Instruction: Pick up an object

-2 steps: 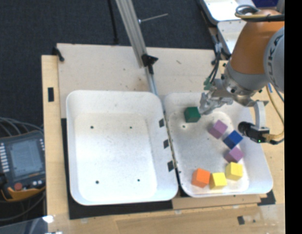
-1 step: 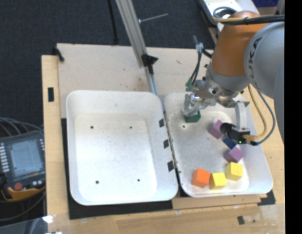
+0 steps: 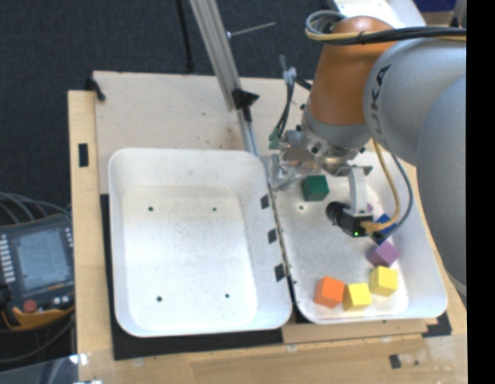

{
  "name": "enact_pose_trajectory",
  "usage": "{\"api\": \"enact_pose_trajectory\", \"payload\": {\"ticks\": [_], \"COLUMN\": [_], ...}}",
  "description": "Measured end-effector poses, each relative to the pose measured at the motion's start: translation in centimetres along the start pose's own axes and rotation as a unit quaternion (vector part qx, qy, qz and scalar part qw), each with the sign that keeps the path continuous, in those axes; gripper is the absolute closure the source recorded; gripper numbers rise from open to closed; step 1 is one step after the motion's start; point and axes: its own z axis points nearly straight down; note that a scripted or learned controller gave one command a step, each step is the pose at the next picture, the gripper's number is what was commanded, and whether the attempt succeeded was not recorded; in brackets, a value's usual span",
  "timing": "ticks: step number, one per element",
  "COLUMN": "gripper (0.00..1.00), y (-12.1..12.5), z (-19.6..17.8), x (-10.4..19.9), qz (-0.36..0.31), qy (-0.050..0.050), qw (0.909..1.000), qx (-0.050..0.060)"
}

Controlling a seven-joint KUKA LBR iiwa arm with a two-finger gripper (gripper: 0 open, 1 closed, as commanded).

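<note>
A green block [image 3: 315,188] lies in the right bin [image 3: 311,246], near its upper left corner. My gripper [image 3: 305,169] hangs directly over the block, and its metal parts hide the block's top edge. I cannot make out whether the block is gripped or only lies beneath. The grey arm with its orange band [image 3: 343,70] reaches in from the upper right and hides the far part of the bin.
Along the right bin's near edge lie an orange cube [image 3: 329,291], two yellow cubes [image 3: 358,295] [image 3: 384,280], a purple block [image 3: 383,254] and a small blue piece [image 3: 382,221]. The left bin [image 3: 191,238] adjoins. A slanted aluminium post [image 3: 219,46] stands behind.
</note>
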Motion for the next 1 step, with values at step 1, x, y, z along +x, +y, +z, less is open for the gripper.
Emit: {"api": "enact_pose_trajectory", "payload": {"ticks": [1], "gripper": [1.0], "y": [0.85], "z": [0.97], "x": [4.76], "qz": [0.0], "qy": [-0.001], "qw": [1.0], "qx": [-0.001]}}
